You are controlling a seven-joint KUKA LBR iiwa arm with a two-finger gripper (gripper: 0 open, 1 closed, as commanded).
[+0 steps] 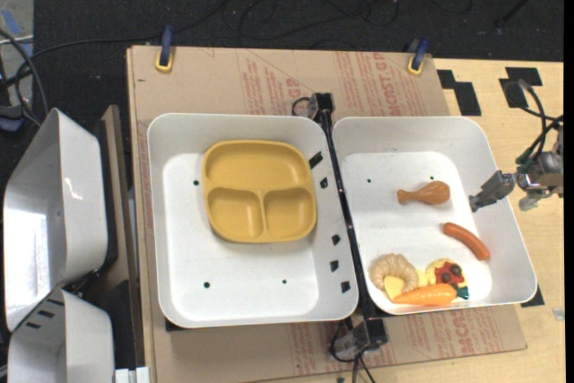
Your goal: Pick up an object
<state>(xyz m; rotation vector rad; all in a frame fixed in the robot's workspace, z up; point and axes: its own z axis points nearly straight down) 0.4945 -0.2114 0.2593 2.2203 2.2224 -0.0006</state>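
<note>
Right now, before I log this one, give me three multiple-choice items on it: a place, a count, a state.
1. Where is the yellow plate?
A. left bin
B. right bin
C. on the cardboard

2. How many food toys lie in the right bin?
A. two
B. five
C. nine

3. How does the claw stand?
A. gripping the drumstick
B. at the right bin's edge, gripping nothing
C. over the plate

Key: A, the plate sits in the left bin; B, drumstick, sausage, and three more at the front; B, no toy is at its fingers.
</note>
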